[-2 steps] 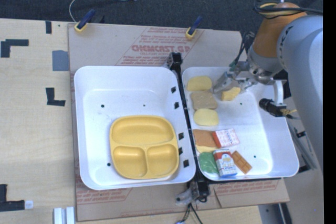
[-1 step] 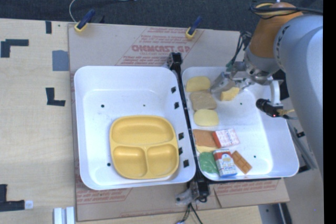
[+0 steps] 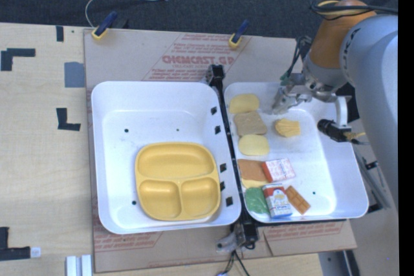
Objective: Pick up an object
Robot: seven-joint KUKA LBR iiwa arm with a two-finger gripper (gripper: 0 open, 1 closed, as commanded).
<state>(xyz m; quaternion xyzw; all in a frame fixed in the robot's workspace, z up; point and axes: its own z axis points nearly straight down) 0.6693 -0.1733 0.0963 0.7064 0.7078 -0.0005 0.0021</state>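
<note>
at the near edge of the right bin [image 3: 336, 207], small items are lying packed together: a green piece [image 3: 256, 201], a red-and-white carton [image 3: 278, 201], an orange block [image 3: 298, 199], all touching or nearly so. just beyond them, an orange slab [image 3: 251, 170] is sitting against a second red-and-white carton [image 3: 279, 169]. farther up along the bin's left wall, a pale yellow round piece [image 3: 253, 145], a tan bread-like slice [image 3: 249, 123] and another pale yellow round [image 3: 244, 103] are running in a column. in the left bin [image 3: 113, 132], a yellow divided tray [image 3: 177, 180] is resting alone, well apart from the arm.

item nearest the tool: a small yellow ridged piece [image 3: 288, 128], lying loose on bare bin floor, its long axis running roughly left to right across the view. the gripper [image 3: 283, 104] is hanging over the far part of the right bin; its finger state cannot be told from here, and nothing is visibly held. the yellow ridged piece is lying just nearward of the gripper and slightly right, close but apart. judged: this looks the likeliest target, calling for a short shift toward the near side before descending; the tan slice to the left is the nearest neighbour.
</note>
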